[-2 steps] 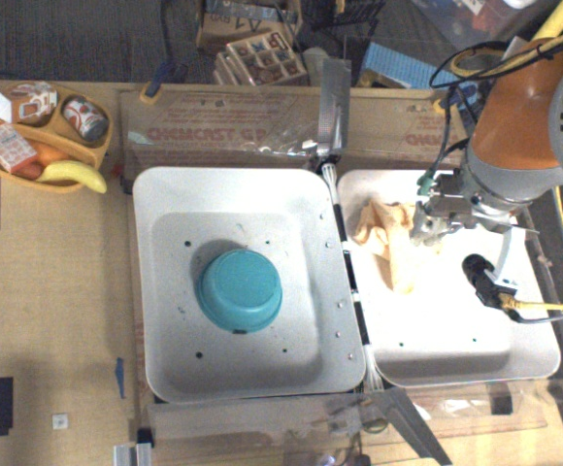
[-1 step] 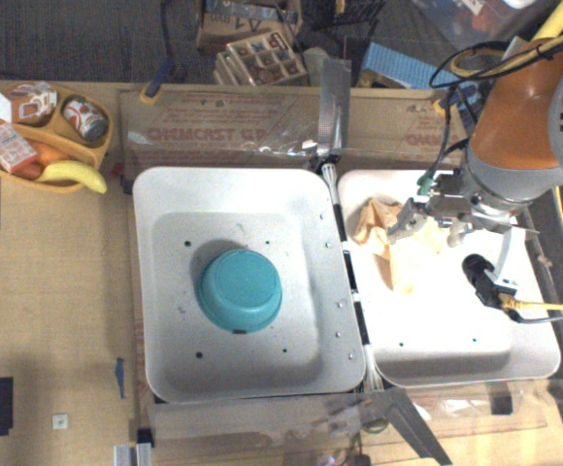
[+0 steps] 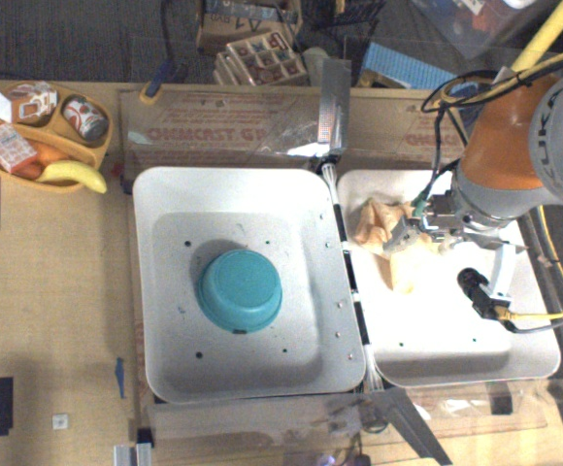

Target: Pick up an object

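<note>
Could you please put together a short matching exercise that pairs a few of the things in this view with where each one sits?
Things:
1. teal bowl
2. tan crumpled object
3. banana
4. tool

Places:
A. in the right bin, near its upper left corner
B. at the tan object, over the right bin
C. in the middle of the left bin
D. on the bench at upper left, outside both bins

Pairs: 1-C, 2-A, 3-D, 4-B

The arm is cut off by the right edge; its wrist hides part of the tan object; the right bin's contents look washed out and indistinct.
</note>
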Tool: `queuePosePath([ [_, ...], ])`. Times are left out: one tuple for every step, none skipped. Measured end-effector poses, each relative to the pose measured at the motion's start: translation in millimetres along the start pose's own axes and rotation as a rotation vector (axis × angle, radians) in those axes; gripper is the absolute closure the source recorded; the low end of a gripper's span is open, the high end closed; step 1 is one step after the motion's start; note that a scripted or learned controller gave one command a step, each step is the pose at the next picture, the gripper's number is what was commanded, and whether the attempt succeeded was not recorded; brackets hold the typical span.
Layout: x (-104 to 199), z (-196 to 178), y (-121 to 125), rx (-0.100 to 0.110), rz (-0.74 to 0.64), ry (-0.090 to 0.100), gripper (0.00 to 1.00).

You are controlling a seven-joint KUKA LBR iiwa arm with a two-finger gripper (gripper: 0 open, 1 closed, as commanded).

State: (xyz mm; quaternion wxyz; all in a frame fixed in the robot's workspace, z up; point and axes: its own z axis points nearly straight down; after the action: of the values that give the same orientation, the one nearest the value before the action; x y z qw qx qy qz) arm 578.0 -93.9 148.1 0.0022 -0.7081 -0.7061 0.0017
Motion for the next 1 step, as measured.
queuePosePath([
  [-9.3, 60.8, 4.1, -0.012, -0.009, 0.001, 0.00],
])
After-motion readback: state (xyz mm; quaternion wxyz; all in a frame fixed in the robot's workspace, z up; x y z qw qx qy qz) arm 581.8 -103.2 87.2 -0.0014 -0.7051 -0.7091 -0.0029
